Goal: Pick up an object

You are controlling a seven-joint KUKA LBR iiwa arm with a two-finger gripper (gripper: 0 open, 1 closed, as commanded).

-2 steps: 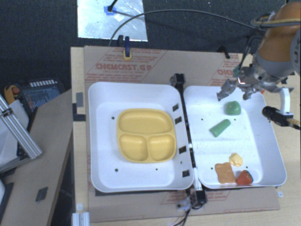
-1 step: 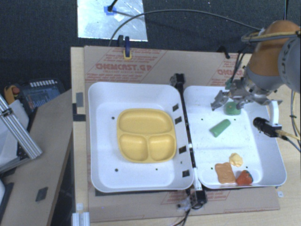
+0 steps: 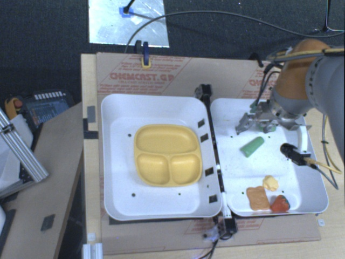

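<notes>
Green piece (image 3: 252, 146): a short, stubby bar, plain pale green, rounded at the ends. It lies flat and tilted, its upper end pointing up and to the right. It rests on the floor of the right bin, about the middle, touching nothing else.

Right bin (image 3: 229, 169): shallow and white, and it holds the green piece and three smaller bits of toy food.

Hand (image 3: 256, 124): grey metal, hanging over the upper part of the right bin, just above and beside the green piece's upper end. From where I stand I cannot tell whether it is released or clenched. Nothing shows gripped in it.

Arm (image 3: 323, 85): grey and thick, coming in from the right, with an orange band (image 3: 296, 72) above the wrist.

Yellow lump (image 3: 270, 183): small and pale, lower in the right bin, well apart from the green piece.

Orange slice (image 3: 257, 198): flat and roughly square, near the bin's front wall, just below and left of the yellow lump.

Red piece (image 3: 280, 204): small and rounded, right beside the orange slice.

Left bin (image 3: 116, 144): white, next to the right bin, with a row of black clips along the shared edge.

Yellow plate (image 3: 167, 154): three compartments, lying in the middle of the left bin.

Surface (image 3: 161, 72): a tan board with red lettering under both bins.
</notes>
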